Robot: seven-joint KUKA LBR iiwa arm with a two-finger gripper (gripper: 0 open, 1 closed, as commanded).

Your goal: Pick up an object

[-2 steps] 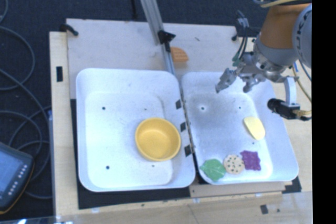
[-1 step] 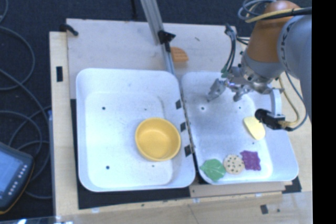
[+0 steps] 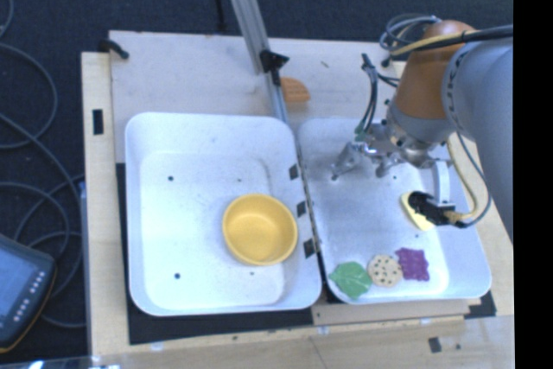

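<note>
My gripper [image 3: 361, 167] hangs over the far part of the right bin [image 3: 346, 212], open, with nothing between its fingers. A yellow bowl [image 3: 259, 229] sits upright in the left bin [image 3: 173, 186], toward its near right. Along the right bin's near edge lie a green piece [image 3: 350, 278], a round speckled cookie-like piece [image 3: 384, 270] and a purple piece [image 3: 413, 264]. A yellow object [image 3: 416, 212] lies at the right side of the right bin, partly under a black cable end. All of these lie apart from the gripper.
A slanted metal post [image 3: 246, 4] stands behind the bins, down to the divider between them. An orange object [image 3: 294, 91] rests on the bench beside the post's foot. Cables loop around the arm's wrist [image 3: 428, 91].
</note>
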